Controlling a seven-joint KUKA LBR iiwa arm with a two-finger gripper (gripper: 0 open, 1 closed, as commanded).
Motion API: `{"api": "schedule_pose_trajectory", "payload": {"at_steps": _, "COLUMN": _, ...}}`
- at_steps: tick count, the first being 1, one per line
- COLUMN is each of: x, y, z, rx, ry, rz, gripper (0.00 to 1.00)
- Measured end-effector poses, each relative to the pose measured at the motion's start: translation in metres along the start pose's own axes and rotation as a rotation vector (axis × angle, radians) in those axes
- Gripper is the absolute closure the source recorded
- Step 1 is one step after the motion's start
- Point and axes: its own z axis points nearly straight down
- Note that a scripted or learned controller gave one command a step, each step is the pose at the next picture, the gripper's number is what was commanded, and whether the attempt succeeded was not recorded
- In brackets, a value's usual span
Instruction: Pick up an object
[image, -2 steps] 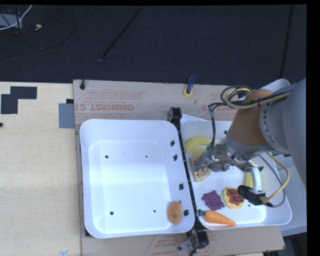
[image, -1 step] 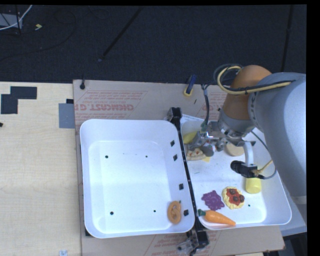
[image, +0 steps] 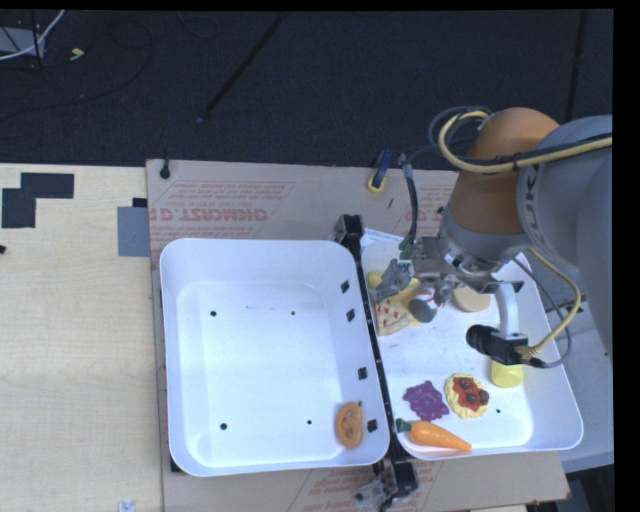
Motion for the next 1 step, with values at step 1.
{"api": "schedule_pose_trajectory", "payload": {"at_steps": 1, "x": -0.0032, "y": -0.0004, "z": -0.0028, "rx": 0.009, "ry": -0.002, "rz": 0.001, "gripper": 1.0}}
